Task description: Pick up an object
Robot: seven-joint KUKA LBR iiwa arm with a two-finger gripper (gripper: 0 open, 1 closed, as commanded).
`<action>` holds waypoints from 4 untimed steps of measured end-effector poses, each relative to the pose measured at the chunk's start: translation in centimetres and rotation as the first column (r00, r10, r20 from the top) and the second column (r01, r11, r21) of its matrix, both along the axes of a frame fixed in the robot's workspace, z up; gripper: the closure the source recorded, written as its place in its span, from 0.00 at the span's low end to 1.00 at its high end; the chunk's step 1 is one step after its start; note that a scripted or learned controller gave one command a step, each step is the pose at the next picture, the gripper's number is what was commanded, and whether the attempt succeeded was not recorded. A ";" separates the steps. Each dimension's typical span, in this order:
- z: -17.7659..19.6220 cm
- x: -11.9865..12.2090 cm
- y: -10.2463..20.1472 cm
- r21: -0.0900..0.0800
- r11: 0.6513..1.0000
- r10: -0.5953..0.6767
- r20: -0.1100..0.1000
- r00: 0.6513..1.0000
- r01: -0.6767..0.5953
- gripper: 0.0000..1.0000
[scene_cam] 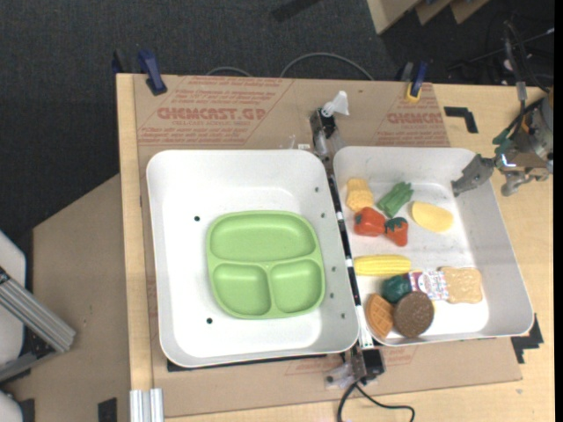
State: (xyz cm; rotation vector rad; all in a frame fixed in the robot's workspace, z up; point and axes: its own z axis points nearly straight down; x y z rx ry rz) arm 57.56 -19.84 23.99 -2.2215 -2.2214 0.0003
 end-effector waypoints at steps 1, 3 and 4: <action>-13.7 -0.6 5.5 0.010 1.000 0.002 -0.003 1.000 -0.002 0.00; -14.4 2.9 6.4 0.000 1.000 0.002 0.003 1.000 -0.002 1.00; -7.1 1.5 -0.4 -0.006 1.000 -0.005 0.007 1.000 0.005 1.00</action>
